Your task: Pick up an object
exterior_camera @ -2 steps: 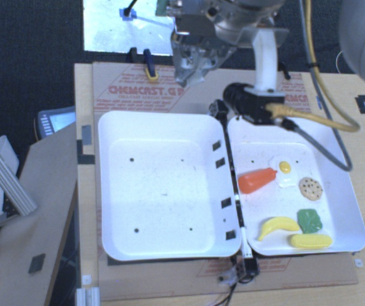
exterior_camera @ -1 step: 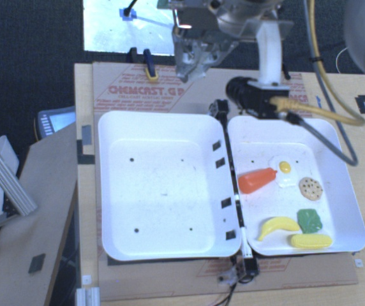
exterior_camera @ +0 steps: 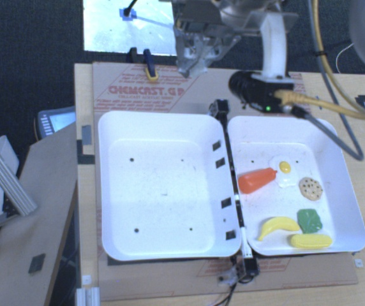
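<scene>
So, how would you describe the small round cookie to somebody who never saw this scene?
Look in the right white bin, near its right wall. The round tan speckled cookie lies beside the white fried egg, above the green leafy piece. It alone is brown and dotted.

Wooden bench [exterior_camera: 55, 171], dark carpet [exterior_camera: 23, 37]

Single fixed camera above bench [exterior_camera: 55, 171], looking down aslant on both bins [exterior_camera: 163, 123].

Two white bins are sitting side by side: the left bin [exterior_camera: 163, 183] and the right bin [exterior_camera: 335, 164]. Six toy foods are lying in the right one: one carrot [exterior_camera: 256, 180], one fried egg [exterior_camera: 284, 169], one cookie [exterior_camera: 310, 188], one banana [exterior_camera: 278, 225], one green piece [exterior_camera: 309, 220], one yellow piece [exterior_camera: 311, 240].
</scene>
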Robot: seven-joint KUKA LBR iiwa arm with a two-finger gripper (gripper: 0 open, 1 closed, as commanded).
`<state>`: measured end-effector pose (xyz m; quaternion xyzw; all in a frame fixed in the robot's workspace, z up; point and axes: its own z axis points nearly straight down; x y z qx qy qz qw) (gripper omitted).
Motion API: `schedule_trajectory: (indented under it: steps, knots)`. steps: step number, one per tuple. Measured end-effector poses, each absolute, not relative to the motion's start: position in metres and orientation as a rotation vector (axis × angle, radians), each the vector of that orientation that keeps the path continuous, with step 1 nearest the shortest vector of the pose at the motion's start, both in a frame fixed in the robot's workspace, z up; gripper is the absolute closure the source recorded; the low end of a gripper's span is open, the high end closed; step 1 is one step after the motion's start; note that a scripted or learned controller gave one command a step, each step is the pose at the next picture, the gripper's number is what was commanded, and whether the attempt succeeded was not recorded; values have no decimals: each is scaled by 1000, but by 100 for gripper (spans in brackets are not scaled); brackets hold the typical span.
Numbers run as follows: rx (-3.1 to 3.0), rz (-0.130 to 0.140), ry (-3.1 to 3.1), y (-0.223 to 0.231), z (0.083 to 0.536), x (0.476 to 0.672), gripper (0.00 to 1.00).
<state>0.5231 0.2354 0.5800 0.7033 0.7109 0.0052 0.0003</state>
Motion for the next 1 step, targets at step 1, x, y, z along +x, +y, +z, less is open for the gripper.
schedule_trajectory:
  steps: [1]
  knots:
    - [2207,19,2234,236,591,523,100]
